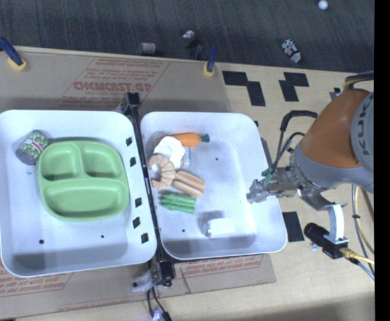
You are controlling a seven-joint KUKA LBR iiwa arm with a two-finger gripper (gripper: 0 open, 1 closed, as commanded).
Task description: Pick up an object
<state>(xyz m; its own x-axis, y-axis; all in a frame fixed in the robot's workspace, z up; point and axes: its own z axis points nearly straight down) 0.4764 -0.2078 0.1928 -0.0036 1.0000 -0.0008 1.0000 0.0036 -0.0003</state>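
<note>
While fingers (pixel 256 191) sit at right bin's (pixel 248 241) rim, spread unclear, left bin (pixel 14 246) holds green tray (pixel 83 179), can (pixel 33 146)

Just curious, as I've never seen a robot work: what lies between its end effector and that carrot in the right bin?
From above, only bare white bin floor separates the end effector from the carrot.

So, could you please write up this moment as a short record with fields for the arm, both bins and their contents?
arm: grey KUKA arm, gripper over the right bin's right rim
left bin: shallow white bin; green divided plastic plate, small green-labelled can at its upper left
right bin: shallow white bin; orange toy carrot, tan toy bread roll, green toy pod, white block
held: nothing seen
</note>
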